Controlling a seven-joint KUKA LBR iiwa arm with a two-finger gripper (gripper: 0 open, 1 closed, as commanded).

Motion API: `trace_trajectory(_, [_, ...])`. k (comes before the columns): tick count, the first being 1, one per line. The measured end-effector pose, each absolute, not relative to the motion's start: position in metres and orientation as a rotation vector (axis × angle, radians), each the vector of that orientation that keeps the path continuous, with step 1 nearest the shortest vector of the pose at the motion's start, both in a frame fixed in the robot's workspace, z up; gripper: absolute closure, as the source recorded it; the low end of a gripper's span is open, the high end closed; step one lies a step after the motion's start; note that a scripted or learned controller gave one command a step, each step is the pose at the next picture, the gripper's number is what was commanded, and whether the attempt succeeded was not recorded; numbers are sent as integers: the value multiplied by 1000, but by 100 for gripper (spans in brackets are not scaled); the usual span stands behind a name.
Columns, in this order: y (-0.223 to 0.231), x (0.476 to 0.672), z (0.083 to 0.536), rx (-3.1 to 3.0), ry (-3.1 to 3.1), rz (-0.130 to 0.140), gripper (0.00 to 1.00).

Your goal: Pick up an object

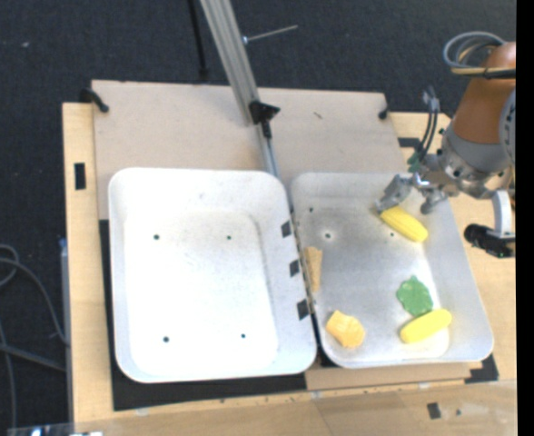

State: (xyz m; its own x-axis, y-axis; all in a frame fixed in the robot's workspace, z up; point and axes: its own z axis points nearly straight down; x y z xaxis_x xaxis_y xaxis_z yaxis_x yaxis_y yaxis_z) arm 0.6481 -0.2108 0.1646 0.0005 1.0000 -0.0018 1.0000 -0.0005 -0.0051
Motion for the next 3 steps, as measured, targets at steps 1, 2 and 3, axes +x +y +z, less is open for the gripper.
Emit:
trace_trajectory(1, [-213,649,102,-2222,-2218,8,0])
trace_trajectory(2, [-214,651,118,-2228,-2225,-1,100])
trace_trajectory(3, [-213,655,184,-2225,-2229,-7,100])
